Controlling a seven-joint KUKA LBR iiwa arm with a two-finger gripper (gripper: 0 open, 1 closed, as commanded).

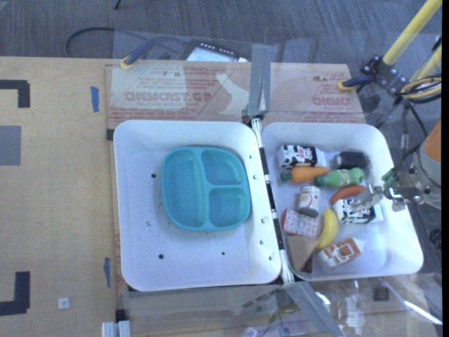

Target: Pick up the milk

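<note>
Right bin (pixel 403 248) is the landmark: milk carton (pixel 358 212), cow-patterned black and white, lies on its side just right of the bin's middle, long axis roughly left-right. The hand (pixel 370 201) comes in over the bin's right wall and sits right at the carton's top edge, fingers pointing left; looks like touching or just above it, can't tell which. Whether the fingers are open or closed can't be made out, metal parts blur into the carton's pattern, and nothing clearly shows the carton between them. So the milk lies directly under and slightly left of the hand, with hardly any travel left by my judgement; the grasp probably has to close across the carton's short side. A second cow-print carton (pixel 298 156) sits near the bin's upper left, well apart from the hand, could also be milk, unclear. Clutter around the target: banana (pixel 327 229) just left of it, carrot (pixel 310 175) and a green vegetable (pixel 340 178) above, small red-orange box (pixel 342 251) below. Arm mostly cut off at the bin's right. Left bin (pixel 133 188) holds a blue divided plate (pixel 206 188).
</note>
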